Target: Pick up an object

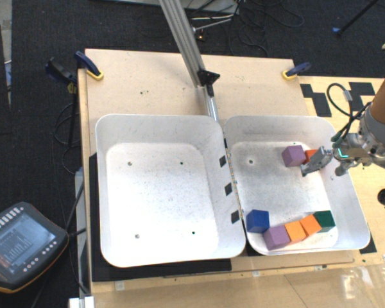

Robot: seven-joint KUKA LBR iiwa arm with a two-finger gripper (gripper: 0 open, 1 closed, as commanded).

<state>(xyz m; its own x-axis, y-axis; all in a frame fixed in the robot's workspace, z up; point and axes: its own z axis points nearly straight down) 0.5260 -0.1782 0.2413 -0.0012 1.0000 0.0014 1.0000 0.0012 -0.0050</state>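
Two bins sit side by side on the bench (154, 76), the left bin (109, 172) at nine o'clock and the right bin (350, 191) at three. In the right bin one block (293, 155) lies toward twelve o'clock, with the gripper (326, 162) just beside it at its three o'clock. Four blocks (289, 226) lie in a touching row along the bin's six o'clock edge. A pendant (19, 246) rests off the bench at eight o'clock

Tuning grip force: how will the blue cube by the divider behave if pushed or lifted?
The blue cube looks rigid and flat-faced, so it should slide, not roll. Small, probably light. Its neighbour, the purple block, may get nudged.
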